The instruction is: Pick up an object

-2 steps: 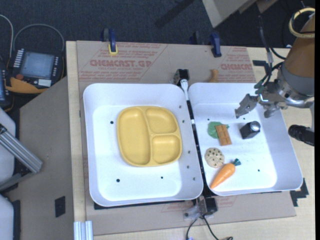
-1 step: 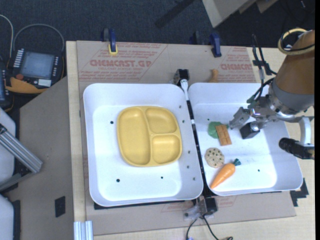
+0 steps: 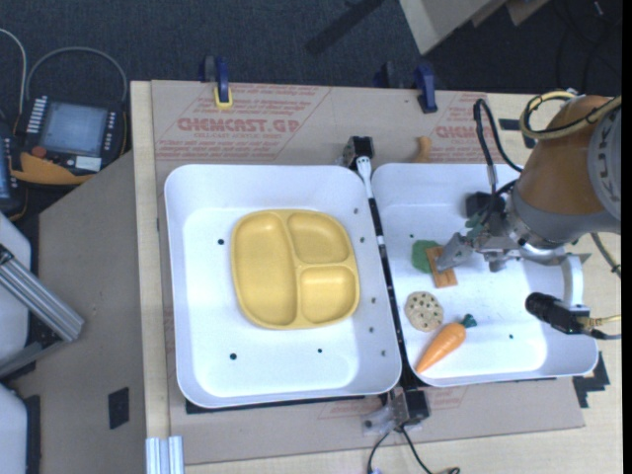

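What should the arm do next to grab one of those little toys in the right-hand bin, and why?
Probably ease straight down a little. The gripper sits over the right bin, right at the green piece and the small orange piece beside it. The cookie and carrot lie nearer the bin's front edge, apart from it, so the green piece looks like the closest target.

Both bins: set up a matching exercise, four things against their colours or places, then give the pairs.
Things:
1. divided plate
2. carrot
3. cookie
4. green piece

Descriptions:
A. orange, near the right bin's front edge
B. yellow, in the left bin
C. beside the arm's jaws
D. round, tan with dark specks

Pairs: 1-B, 2-A, 3-D, 4-C
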`<act>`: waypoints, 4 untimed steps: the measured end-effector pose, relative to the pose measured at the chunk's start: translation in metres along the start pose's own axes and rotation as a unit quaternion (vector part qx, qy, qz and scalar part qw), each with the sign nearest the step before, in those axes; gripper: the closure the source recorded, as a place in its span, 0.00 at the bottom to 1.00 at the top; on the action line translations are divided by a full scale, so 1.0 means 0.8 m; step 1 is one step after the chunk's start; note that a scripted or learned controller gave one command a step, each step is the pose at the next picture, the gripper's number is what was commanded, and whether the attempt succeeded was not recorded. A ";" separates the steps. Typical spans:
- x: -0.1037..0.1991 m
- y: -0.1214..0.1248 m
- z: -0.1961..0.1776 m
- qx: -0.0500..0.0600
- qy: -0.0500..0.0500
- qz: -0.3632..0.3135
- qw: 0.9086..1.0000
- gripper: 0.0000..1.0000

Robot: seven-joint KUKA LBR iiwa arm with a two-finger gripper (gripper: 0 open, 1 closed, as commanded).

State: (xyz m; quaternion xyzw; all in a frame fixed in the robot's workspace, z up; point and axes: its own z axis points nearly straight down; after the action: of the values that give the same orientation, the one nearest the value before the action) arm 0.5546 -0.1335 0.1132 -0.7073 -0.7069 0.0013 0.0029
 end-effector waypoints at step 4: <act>0.003 0.016 -0.150 -0.005 -0.002 -0.001 1.000 1.00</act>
State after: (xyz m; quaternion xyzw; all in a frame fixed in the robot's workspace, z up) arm 0.5677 -0.1315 0.2331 -0.7068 -0.7074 -0.0010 -0.0023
